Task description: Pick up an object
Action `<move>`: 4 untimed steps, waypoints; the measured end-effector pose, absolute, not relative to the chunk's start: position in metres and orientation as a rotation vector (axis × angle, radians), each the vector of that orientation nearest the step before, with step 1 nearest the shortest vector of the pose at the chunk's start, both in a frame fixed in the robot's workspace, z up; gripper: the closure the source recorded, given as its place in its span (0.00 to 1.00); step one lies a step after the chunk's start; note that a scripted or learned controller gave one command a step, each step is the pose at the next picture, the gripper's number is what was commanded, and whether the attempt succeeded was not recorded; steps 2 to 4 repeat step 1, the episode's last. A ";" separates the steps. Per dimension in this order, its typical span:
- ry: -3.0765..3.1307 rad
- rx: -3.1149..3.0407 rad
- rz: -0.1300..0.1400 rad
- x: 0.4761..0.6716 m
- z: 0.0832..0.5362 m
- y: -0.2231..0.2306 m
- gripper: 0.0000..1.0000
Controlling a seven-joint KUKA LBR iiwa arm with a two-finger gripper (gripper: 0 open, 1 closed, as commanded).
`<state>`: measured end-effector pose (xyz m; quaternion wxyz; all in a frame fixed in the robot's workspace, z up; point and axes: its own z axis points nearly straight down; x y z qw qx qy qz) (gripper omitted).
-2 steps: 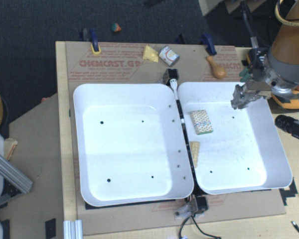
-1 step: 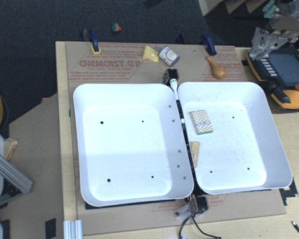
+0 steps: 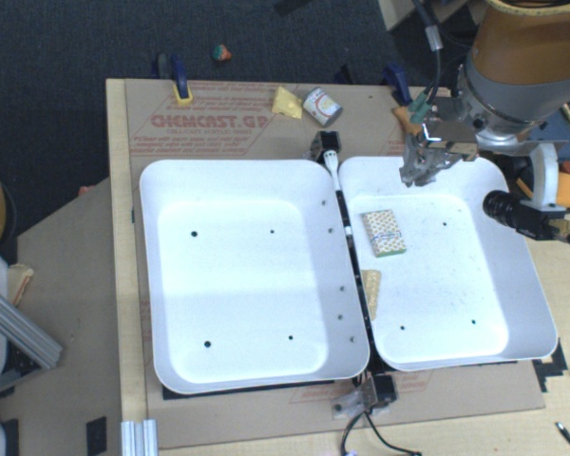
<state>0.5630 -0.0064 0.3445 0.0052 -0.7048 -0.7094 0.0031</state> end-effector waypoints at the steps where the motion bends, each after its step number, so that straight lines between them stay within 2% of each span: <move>1: -2.232 -2.228 -0.020 0.543 0.480 -0.004 1.00; 4: -2.232 -2.228 -0.020 0.543 0.480 -0.004 1.00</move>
